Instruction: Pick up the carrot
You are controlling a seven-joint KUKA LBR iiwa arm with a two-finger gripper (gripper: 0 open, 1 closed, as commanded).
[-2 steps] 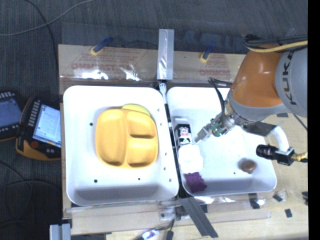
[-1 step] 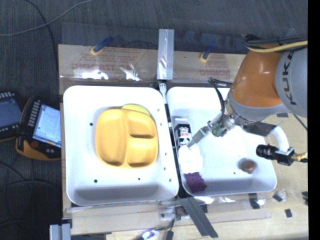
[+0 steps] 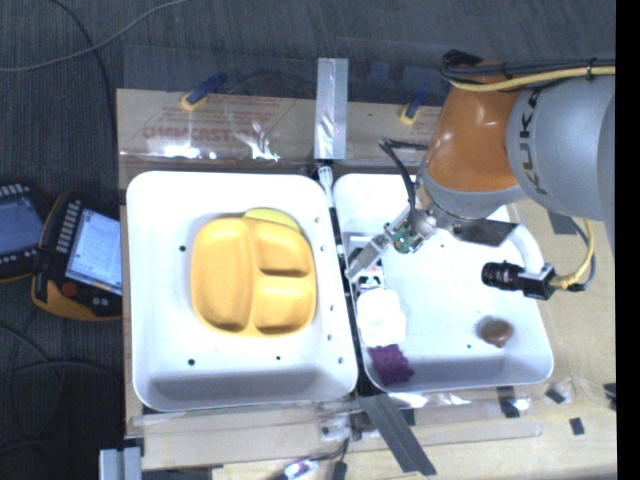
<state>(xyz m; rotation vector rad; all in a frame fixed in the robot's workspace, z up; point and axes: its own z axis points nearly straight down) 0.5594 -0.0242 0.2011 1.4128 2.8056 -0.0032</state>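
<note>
Part of the KUKA brand lettering shows on the grey arm [image 3: 560, 143].

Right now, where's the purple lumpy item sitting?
In the camera view, the purple lumpy item lies in the right white bin, at its near-left corner beside the divider, just below a white soft object and left of a small brown round piece.

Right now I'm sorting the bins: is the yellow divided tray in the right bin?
No, the yellow divided tray lies in the left bin, while the right bin holds a purple item.
</note>
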